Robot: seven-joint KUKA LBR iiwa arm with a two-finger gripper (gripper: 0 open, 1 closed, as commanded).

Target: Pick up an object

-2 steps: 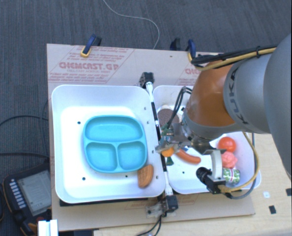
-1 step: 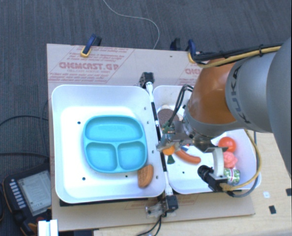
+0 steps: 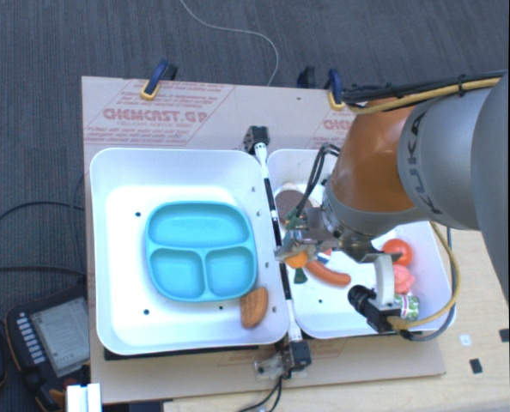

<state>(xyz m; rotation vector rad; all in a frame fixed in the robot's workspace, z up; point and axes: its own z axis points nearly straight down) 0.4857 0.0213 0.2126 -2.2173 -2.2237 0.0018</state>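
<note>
Two white bins are sitting side by side on the bench, and the arm (image 3: 427, 161) is leaning in over the right bin (image 3: 435, 303) with its orange band covering most of that bin's back half. The gripper (image 3: 300, 245) is hanging low near the divider between the bins, right over a cluster of small toy food, and honestly I can't tell how wide it's open or whether it's actually got anything, since the wrist is blocking the view and the stuff under it is a jumble. Directly under the gripper, something small and orange, maybe a carrot (image 3: 296, 259), is lying with a green bit at its end; whether it's being touched I can't say. Just to the right of that, a red-orange sausage (image 3: 328, 273) is lying on the bin floor at a slant. Further right, by the far wall, a red tomato-looking thing (image 3: 397, 251) is sitting next to a pink piece (image 3: 402, 276), and near them a small can with a green label (image 3: 404, 306) is lying close to the front corner. Behind the gripper a brownish round object (image 3: 288, 202) is peeking out from under the arm. Over to the left, the left bin (image 3: 118, 178) is holding a light blue divided plate (image 3: 202, 251) with three compartments, and a brown almond-shaped item (image 3: 254, 307) is resting just off the plate's front right corner, near the divider.
</note>
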